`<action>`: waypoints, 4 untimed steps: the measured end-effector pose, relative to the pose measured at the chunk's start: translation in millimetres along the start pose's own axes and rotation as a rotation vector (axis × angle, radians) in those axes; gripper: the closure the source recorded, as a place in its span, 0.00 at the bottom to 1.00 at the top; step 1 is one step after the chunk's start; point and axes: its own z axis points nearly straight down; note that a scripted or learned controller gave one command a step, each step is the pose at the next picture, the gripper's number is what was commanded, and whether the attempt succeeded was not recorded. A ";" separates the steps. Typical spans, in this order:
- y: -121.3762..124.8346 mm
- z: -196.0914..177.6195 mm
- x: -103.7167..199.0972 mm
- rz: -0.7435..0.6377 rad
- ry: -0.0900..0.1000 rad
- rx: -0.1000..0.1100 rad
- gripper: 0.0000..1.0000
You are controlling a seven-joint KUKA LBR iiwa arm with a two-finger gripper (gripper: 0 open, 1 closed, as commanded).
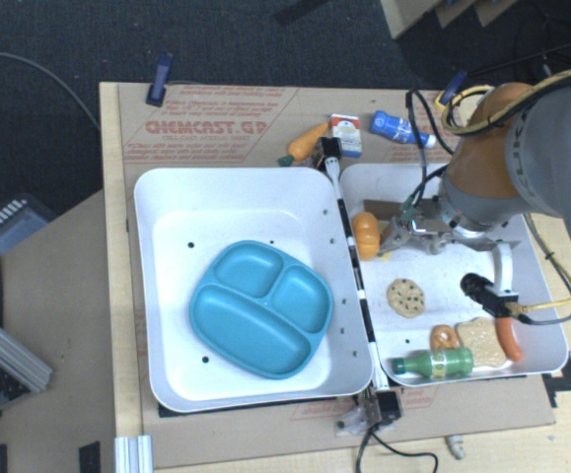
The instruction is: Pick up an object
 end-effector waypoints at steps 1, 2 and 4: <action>-71.8 1.0 -9.5 0.001 0.004 0.006 0.00; -47.4 0.7 8.3 -0.002 0.003 0.002 0.00; -16.8 0.7 4.2 -0.001 0.003 0.002 0.00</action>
